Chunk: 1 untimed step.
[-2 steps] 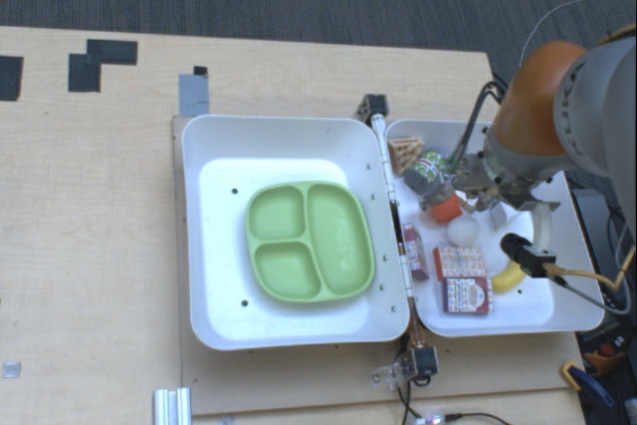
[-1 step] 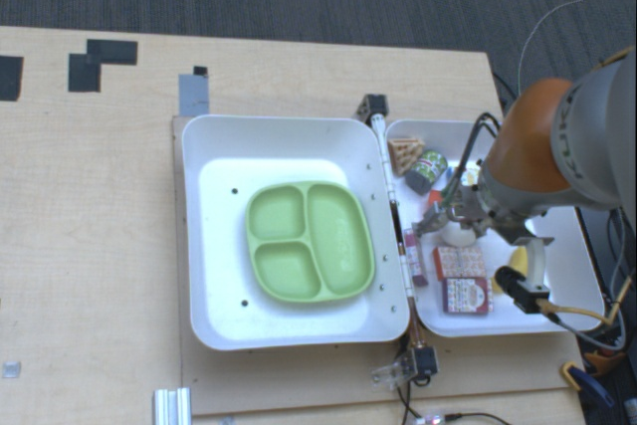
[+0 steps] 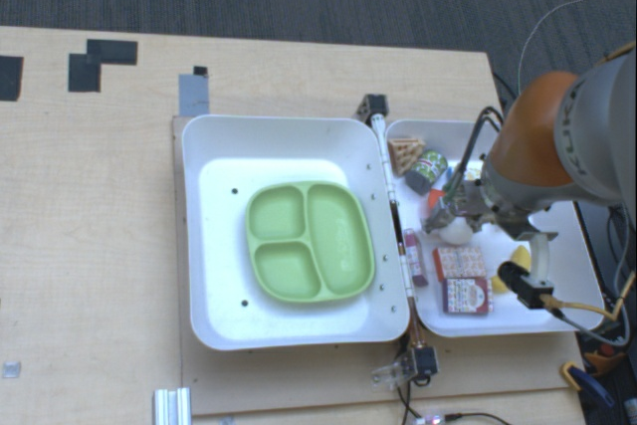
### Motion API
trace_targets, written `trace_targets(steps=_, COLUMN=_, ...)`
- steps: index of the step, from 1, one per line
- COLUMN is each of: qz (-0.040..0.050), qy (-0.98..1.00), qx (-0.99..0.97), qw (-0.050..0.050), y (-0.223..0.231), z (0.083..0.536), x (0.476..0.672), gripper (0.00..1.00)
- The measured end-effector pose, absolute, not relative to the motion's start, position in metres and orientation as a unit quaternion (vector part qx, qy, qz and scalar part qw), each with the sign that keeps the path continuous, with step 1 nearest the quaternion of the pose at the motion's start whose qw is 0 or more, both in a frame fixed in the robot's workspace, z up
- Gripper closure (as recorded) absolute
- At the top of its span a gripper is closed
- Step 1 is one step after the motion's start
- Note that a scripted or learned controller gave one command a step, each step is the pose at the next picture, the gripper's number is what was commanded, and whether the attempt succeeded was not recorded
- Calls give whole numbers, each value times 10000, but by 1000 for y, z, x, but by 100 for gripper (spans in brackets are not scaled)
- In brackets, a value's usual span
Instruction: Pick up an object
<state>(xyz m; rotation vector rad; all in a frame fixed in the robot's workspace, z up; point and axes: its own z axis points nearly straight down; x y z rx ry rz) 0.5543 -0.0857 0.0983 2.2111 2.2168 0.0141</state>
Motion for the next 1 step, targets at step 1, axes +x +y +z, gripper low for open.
trace_targets(steps=1, qz=19, qy=7086, qx=7056, qw=12, y=-29, z=198, x=488, gripper=100)
